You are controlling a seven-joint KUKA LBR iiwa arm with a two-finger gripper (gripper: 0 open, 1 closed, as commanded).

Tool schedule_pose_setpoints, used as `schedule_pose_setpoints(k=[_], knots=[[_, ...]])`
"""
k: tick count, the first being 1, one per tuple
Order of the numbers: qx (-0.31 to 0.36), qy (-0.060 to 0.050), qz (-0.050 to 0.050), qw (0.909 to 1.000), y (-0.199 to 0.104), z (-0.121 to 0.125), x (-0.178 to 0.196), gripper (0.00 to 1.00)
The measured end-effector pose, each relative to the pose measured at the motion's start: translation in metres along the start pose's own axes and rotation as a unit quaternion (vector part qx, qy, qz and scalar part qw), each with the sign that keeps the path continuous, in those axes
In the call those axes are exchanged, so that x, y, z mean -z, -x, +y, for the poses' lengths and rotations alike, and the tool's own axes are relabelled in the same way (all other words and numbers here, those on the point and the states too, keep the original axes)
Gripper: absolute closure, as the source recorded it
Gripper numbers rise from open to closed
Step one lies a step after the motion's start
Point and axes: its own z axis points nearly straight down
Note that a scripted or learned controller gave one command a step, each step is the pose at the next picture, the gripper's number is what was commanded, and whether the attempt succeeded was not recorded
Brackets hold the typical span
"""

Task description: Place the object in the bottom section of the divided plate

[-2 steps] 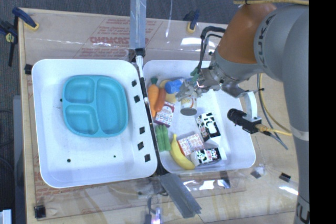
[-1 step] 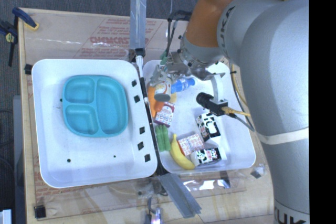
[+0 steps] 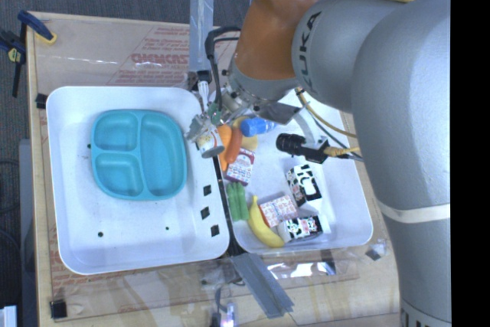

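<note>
Looking near the bins' shared rim, we see a small pale packet (image 3: 204,140) just under the gripper (image 3: 208,119), at the left edge of the right bin (image 3: 348,188). We cannot tell whether it is gripped, or how the gripper is set. The blue divided plate (image 3: 139,154) lies in the left bin (image 3: 69,210), just left of the packet. A carrot (image 3: 227,145) and banana (image 3: 263,230) lie nearby.

a robot lab — clamped bench (image 3: 92,34), white bins (image 3: 69,241), kuka arm (image 3: 367,50).
</note>
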Motion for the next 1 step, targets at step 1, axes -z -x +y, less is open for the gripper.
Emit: schedule_pose_setpoints(k=[1], knots=[[0.0, 0.0, 0.0, 1.0, 0.0005, -0.0003, 0.0001, 0.0]])
